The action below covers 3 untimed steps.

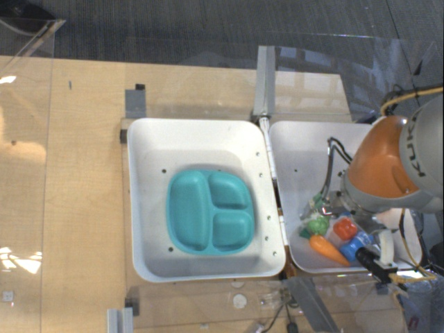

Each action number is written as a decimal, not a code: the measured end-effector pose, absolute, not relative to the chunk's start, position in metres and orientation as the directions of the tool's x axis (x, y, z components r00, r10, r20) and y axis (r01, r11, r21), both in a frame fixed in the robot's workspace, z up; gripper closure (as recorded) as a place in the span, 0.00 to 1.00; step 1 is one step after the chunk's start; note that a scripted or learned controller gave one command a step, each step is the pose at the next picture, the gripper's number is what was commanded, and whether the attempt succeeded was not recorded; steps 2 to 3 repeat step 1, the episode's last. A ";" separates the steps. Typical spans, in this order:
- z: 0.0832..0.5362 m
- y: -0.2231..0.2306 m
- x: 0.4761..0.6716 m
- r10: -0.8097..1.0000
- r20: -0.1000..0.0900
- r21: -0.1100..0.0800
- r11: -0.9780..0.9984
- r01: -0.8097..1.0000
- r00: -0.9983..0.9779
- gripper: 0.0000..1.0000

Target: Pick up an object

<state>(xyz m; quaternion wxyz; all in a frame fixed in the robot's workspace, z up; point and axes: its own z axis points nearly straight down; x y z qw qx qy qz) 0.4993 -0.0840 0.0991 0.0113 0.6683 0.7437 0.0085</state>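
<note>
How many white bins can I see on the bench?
2. The left bin holds a teal divided plate. The right bin holds small toys in its near corner, partly under the arm, which may hide more.

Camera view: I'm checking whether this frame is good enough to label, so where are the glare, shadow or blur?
Camera view: glare patches on the bench's left edge; the arm shadows the right bin, where the small objects look soft; the teal tray in the left bin is evenly lit and clear.
</note>
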 end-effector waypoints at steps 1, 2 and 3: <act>0.183 -0.033 0.518 0.995 -0.001 0.006 0.099 0.995 -0.099 1.00; 0.183 -0.033 0.518 0.995 -0.001 0.006 0.099 0.995 -0.099 1.00; 0.183 -0.033 0.518 0.995 -0.001 0.006 0.099 0.995 -0.099 1.00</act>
